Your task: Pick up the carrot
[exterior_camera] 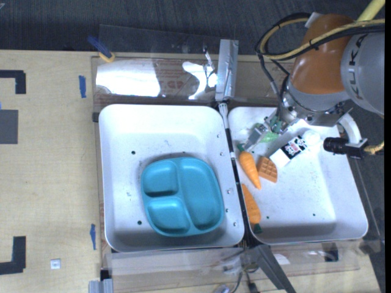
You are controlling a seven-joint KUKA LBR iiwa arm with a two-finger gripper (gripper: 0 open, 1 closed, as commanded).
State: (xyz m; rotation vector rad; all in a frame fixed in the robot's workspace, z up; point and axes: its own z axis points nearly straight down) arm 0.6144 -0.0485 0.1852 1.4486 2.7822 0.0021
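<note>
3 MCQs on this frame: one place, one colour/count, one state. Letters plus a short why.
1. The divided plate lies in:
A. the left bin
B. the right bin
C. on the bench

2. The plate is:
A. red
B. blue
C. yellow

3. The gripper is:
A. over the plate
B. above the right bin, near the carrot
C. outside both bins

Key:
1 A, the plate sits on the left bin floor.
2 B, its three compartments are blue.
3 B, it hangs above the right bin's upper left area, just up from the carrot.
</note>
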